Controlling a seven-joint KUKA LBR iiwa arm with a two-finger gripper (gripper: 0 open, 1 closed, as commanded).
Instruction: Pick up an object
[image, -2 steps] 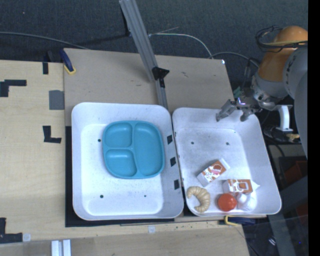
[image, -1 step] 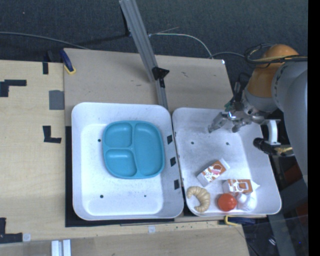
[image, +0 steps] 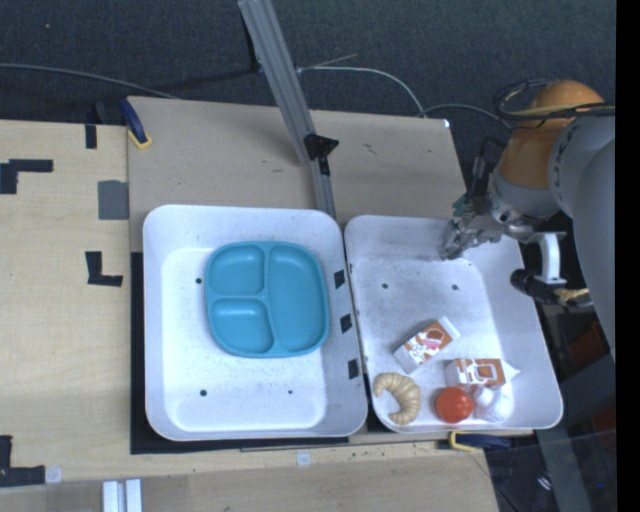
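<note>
Blurring end effector (image: 462, 240), fingers indistinct

- No text, brand name or number can be read anywhere.
- The small white carton with a red-orange patch (image: 426, 343), at about five o'clock in the right-hand shallow white bin (image: 400, 245), carries print too small to make out.
- The white packet with an orange-red panel (image: 481, 372), at four o'clock from the carton, is likewise unreadable.
</note>
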